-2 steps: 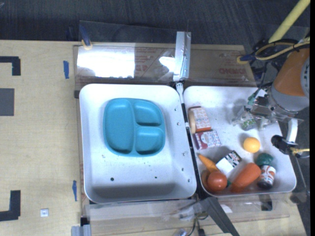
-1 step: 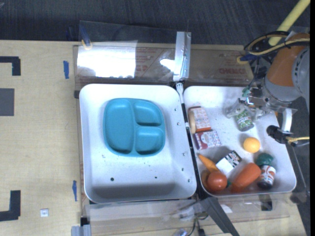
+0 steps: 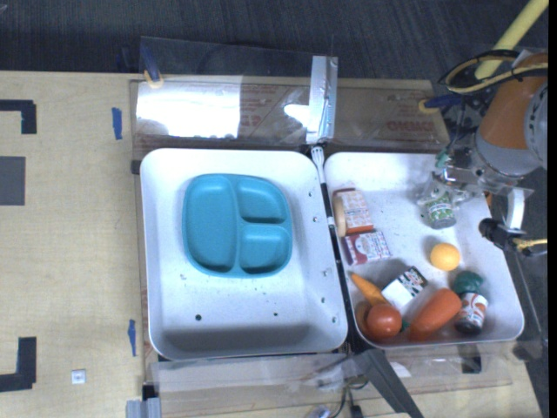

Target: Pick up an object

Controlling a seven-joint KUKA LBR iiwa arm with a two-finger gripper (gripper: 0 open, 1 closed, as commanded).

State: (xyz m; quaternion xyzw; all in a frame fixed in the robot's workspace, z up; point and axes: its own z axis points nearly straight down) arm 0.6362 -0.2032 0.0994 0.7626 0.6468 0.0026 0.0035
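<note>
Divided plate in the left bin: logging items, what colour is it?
Plain light blue divided plate, clearest in the camera view.

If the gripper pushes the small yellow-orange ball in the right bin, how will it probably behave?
The yellow-orange ball looks round and smooth, so it would probably roll away rather than slide. It lies apart from the other items on the bare floor of the right bin, so little would stop it. Its curved sides may slip from the gripper.
</note>
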